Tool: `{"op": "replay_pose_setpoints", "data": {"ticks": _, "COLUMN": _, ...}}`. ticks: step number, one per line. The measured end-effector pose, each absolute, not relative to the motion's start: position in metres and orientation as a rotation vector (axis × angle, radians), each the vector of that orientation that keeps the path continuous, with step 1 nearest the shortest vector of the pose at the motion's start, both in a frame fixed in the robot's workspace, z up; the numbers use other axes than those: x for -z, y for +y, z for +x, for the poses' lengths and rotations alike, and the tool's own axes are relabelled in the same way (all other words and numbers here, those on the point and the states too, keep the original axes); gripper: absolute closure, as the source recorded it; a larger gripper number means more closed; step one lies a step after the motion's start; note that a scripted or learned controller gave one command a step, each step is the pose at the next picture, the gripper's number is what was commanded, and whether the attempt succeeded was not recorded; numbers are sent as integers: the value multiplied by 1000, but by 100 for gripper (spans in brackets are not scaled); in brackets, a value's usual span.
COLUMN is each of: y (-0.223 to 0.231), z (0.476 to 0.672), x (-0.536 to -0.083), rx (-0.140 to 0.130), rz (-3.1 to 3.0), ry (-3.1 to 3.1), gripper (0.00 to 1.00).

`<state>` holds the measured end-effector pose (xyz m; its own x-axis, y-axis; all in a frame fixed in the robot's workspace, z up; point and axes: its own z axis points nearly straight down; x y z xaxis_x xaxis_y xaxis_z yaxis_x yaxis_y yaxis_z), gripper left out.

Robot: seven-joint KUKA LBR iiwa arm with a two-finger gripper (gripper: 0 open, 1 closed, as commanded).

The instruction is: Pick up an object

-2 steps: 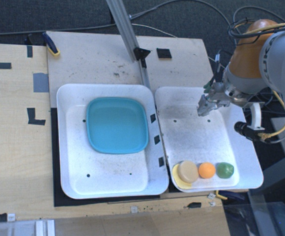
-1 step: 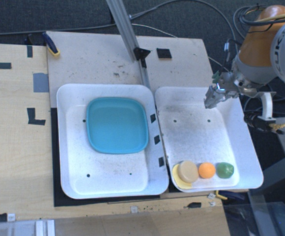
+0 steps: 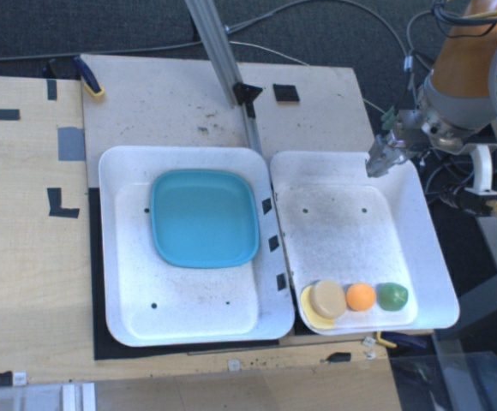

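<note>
Now the bench (image 3: 317,101) has two white bins side by side. The left bin (image 3: 124,255) holds a blue plate (image 3: 204,217), which lies flat and a bit toward 12 o'clock in that bin.

The right bin (image 3: 351,229) has small things in a row along its 6 o'clock edge. At the 7 o'clock corner is a tan round thing (image 3: 326,298) sitting on a yellow piece (image 3: 310,313) that peeks out from under it. Just beside it, toward 3 o'clock, is an orange ball (image 3: 361,297). Next to that, again toward 3 o'clock, is a green ball (image 3: 392,296). The three sit close in a line.

The arm (image 3: 467,67) comes in from 3 o'clock, grey with an orange part up high. Its gripper (image 3: 379,166) is at the 1 o'clock corner of the right bin, right by the rim. It is well apart from the row of small things. Nothing is between its fingers that I can see, and they are too small and blurry to tell if they are apart or together.

A grey pole (image 3: 218,41) runs up from between the bins toward 12 o'clock.
</note>
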<state>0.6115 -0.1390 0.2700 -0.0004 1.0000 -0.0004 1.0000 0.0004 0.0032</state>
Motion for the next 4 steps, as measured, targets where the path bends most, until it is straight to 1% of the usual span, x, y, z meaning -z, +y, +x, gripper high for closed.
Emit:
{"op": "replay_pose_setpoints", "data": {"ticks": 1, "y": -88, "z": 607, "x": -273, "rx": -1, "rz": 2217, "ry": 2227, "gripper": 100}}
{"op": "replay_pose_setpoints", "data": {"ticks": 2, "y": -29, "z": 605, "x": -256, "rx": 1, "rz": 2217, "ry": 2228, "gripper": 100}}
{"op": "replay_pose_setpoints", "data": {"ticks": 3, "y": 29, "z": 608, "x": -245, "rx": 1, "rz": 2217, "ry": 2228, "gripper": 100}}
{"op": "replay_pose_setpoints", "data": {"ticks": 4, "y": 85, "z": 591, "x": -240, "rx": 0, "rz": 2217, "ry": 2228, "gripper": 100}}
